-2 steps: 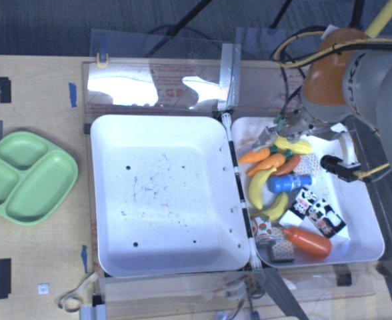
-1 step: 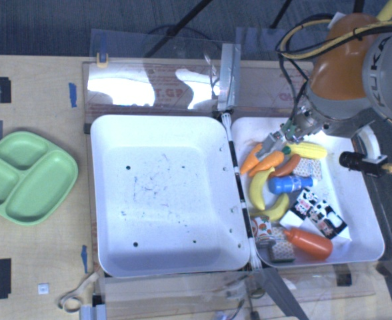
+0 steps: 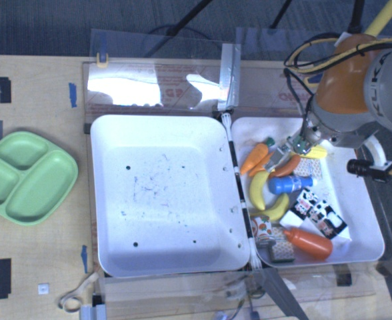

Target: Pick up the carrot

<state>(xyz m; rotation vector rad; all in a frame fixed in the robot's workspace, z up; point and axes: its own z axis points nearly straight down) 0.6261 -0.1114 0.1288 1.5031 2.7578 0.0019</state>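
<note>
Left bin [image 3: 163, 192], bare, faint blue scribbles illegible. Right bin [image 3: 369, 239] beside it, crowded. Arm [image 3: 353, 92], cut off at the frame edge, partly hides that bin's far side. Banana [image 3: 259, 195]. Carrot [image 3: 255, 159] against the wall shared with the left bin, beside the gripper [image 3: 286, 153]; finger state indiscernible. Black-and-white packet [image 3: 319, 213]: print unreadable.

I count 2 white bins [image 3: 163, 199] [image 3: 366, 242], 1 green tray [image 3: 26, 177], 2 carrots [image 3: 255, 157] [image 3: 289, 165], 1 banana [image 3: 263, 195], 1 blue bottle [image 3: 291, 184], 1 red bottle [image 3: 308, 243], approx. 2 small boxes [image 3: 319, 212] [image 3: 276, 245].
</note>
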